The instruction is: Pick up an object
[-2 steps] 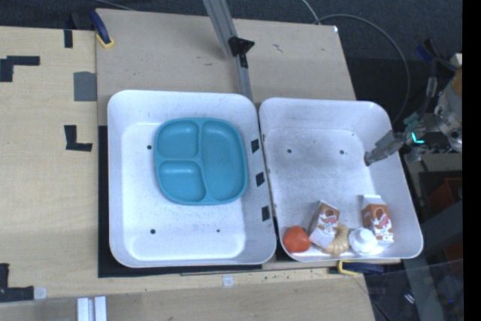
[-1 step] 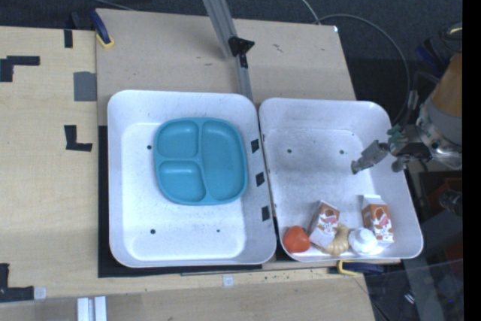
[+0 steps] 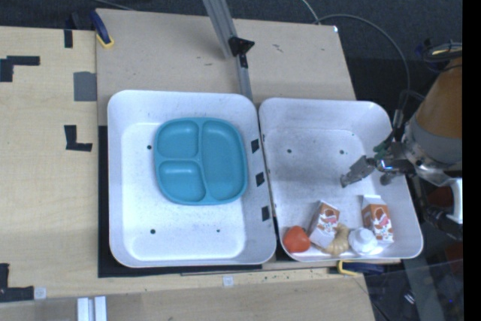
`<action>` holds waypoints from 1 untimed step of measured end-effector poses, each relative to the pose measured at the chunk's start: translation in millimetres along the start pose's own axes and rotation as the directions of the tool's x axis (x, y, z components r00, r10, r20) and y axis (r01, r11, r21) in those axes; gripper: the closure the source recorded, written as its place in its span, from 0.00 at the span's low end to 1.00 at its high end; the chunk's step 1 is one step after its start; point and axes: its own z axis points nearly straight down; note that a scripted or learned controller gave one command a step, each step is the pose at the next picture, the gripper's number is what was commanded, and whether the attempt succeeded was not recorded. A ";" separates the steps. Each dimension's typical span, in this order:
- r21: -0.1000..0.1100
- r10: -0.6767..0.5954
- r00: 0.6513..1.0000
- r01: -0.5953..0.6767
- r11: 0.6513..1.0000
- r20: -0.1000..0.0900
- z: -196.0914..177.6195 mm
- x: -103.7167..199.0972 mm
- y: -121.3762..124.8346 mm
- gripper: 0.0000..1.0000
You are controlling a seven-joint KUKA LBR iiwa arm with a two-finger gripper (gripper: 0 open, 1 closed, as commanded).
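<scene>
The gripper (image 3: 359, 173) is seen hovering at right-centre, well above the cartons; finger state can't be told tbh. The left small carton (image 3: 325, 225) is probably best approached straight down, since the tomato-like red thing (image 3: 297, 239) and the beige figure (image 3: 340, 241) are crowded beside it.

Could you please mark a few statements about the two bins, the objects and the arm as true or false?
1. The blue divided plate lies in the left bin. True.
2. The small objects are gathered at the far edge of the right bin. False: they sit along its near edge.
3. A red round object lies next to a small carton. True.
4. The gripper is over the left bin. False: it is over the right bin.
5. The plate has three compartments. True.
6. The gripper holds the red object. False: that object lies in the bin, apart from the gripper.
</scene>
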 end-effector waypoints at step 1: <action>0.002 -0.001 1.000 0.001 1.000 -0.001 51.8 9.2 -7.4 0.00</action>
